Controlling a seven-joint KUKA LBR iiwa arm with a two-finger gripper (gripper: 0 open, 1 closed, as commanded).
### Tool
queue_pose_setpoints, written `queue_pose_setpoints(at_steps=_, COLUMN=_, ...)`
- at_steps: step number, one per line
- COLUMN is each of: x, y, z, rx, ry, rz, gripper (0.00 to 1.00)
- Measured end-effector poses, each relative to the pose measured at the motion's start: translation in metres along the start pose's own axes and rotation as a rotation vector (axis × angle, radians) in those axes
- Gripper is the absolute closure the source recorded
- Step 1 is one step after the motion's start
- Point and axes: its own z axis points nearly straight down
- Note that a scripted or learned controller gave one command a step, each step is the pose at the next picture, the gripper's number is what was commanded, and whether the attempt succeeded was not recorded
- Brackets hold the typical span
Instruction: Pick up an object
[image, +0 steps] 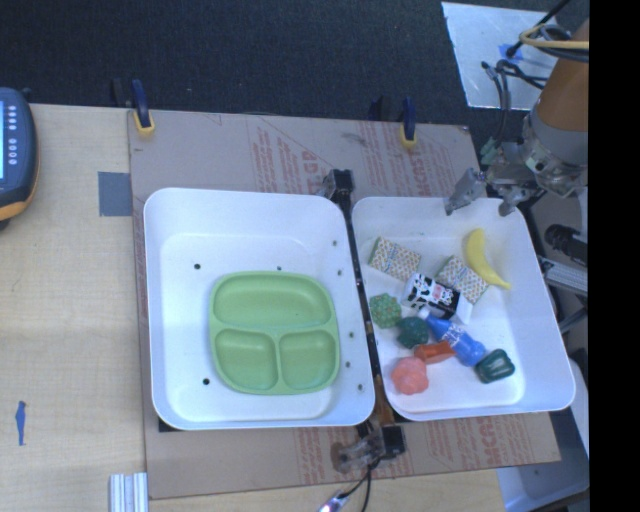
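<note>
Pink lump (409, 375) lies in the right bin (545, 330); claw (486, 197) hangs spread wide, holding nothing, over its far rim

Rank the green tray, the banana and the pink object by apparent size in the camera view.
1. green tray
2. banana
3. pink object
Banana versus pink object is close: longer, but thinner.

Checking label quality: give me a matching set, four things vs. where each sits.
Things:
1. banana
2. green tray
3. pink lump
4. pincer

Places:
A. left bin
B. right bin, near edge
C. above the right bin's far edge
D. right bin, far right part

Pairs: 1-D, 2-A, 3-B, 4-C
</note>
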Motion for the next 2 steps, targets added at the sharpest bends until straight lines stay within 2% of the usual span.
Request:
queue_pose_setpoints(at_steps=1, x=-0.050, y=-0.004, z=0.089, rx=0.019, ry=0.001, rz=0.009, gripper=0.00)
queue_pose_setpoints(at_steps=2, x=-0.047, y=-0.004, z=0.129, rx=0.018, ry=0.002, rz=0.003, gripper=0.00)
